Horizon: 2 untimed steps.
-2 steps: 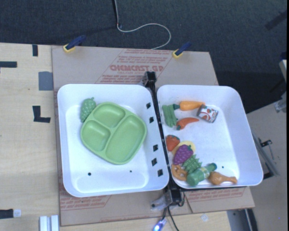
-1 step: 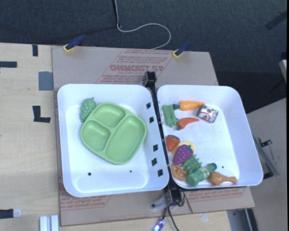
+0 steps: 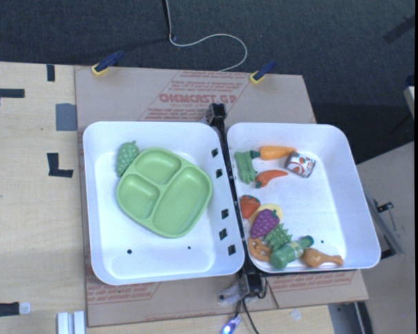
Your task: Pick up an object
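stage: nothing is being lifted yet | toys point(image 3: 275, 218) are being left lying in right bin point(image 3: 334, 186) | hand state: cannot tell | pick: 1 pending

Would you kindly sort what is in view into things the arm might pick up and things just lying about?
Pickable:
toy carrot
small can
purple grapes
green grapes
toy drumstick

Lying about:
green divided plate
white cable
yellow clamp
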{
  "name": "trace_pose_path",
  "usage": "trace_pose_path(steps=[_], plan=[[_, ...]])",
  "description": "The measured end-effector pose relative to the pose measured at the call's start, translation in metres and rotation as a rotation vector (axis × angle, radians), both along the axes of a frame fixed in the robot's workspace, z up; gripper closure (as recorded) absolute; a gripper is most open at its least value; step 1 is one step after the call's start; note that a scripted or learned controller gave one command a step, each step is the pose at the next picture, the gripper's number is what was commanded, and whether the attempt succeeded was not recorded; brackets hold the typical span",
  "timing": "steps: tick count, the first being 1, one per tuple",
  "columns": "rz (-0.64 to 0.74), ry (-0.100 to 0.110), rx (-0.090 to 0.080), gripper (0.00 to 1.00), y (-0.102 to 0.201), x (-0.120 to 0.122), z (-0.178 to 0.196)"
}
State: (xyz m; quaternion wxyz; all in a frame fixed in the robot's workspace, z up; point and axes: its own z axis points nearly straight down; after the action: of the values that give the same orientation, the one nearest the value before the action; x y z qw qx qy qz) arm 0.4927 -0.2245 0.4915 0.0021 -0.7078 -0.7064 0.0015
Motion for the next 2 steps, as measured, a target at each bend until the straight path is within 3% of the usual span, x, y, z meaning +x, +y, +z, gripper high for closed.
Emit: trace_pose_path(steps=[1, 2], plan=[[0.004, -0.007, -0.004, 1.00, 0.001, 0.003, 0.013], [0.001, 0.003, 0.001, 1.00, 0.001, -0.010, -0.069]])
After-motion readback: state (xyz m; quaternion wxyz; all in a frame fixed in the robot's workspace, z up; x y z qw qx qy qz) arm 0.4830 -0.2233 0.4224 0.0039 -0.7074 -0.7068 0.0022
